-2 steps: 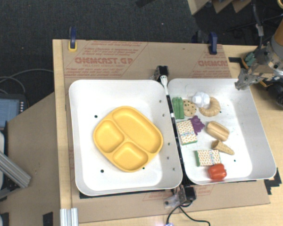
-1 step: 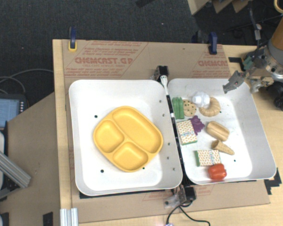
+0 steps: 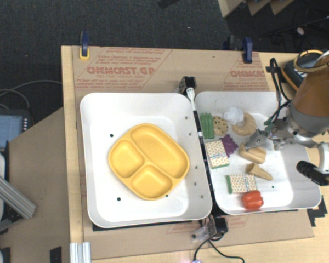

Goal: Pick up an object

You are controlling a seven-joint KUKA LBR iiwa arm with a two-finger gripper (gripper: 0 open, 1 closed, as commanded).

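The right bin [image 3: 282, 193] holds several small food items. A green block [image 3: 207, 126], a round cookie [image 3: 220, 126] and a white lump [image 3: 233, 114] lie at its back left. A tan pastry [image 3: 243, 126] sits beside them. Purple grapes [image 3: 228, 145] and a small printed box [image 3: 216, 153] lie by the left wall. Further forward are a bread piece [image 3: 253, 155], a tan wedge [image 3: 260, 172], a second printed packet [image 3: 242, 183] and a red tomato [image 3: 253, 200]. My gripper [image 3: 256, 141] hangs low over the bin's middle, just above the bread piece and right of the grapes.
The left bin [image 3: 96, 119] carries a yellow divided plate [image 3: 148, 161]. The grey and orange arm [image 3: 312, 100] crosses the right bin's far right side. A black cable fitting [image 3: 187, 84] sits at the back between the bins.
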